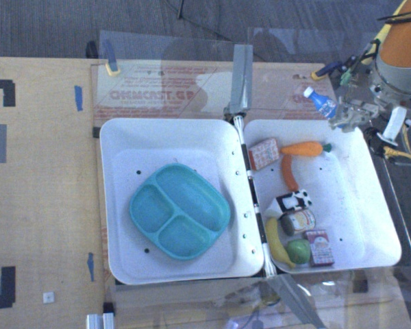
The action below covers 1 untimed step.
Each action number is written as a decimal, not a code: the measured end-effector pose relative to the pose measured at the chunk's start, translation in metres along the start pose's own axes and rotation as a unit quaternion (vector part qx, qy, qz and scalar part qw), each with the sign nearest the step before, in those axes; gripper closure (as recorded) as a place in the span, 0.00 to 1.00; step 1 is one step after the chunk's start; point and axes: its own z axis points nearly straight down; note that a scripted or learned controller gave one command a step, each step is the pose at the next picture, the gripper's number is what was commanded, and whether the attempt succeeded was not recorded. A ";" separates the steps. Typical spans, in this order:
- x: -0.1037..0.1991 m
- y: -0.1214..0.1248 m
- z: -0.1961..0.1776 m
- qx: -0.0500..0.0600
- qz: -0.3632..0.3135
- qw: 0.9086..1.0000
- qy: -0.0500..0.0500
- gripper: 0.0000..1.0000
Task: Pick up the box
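Boxes (264, 153): apparently two, right bin (370, 204).

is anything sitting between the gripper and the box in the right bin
Nothing visible does. The gripper is above the right white bin's far rim, and the small reddish patterned box lies near the far left corner. The orange carrot sits right beside the box, on the gripper's side, crowding that approach.

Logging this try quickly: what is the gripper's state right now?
Gripper: above the right bin's top right corner, away from the boxes; open or shut cannot be told.
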 end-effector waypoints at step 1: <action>-0.013 0.007 -0.036 -0.002 -0.133 0.991 0.000 1.00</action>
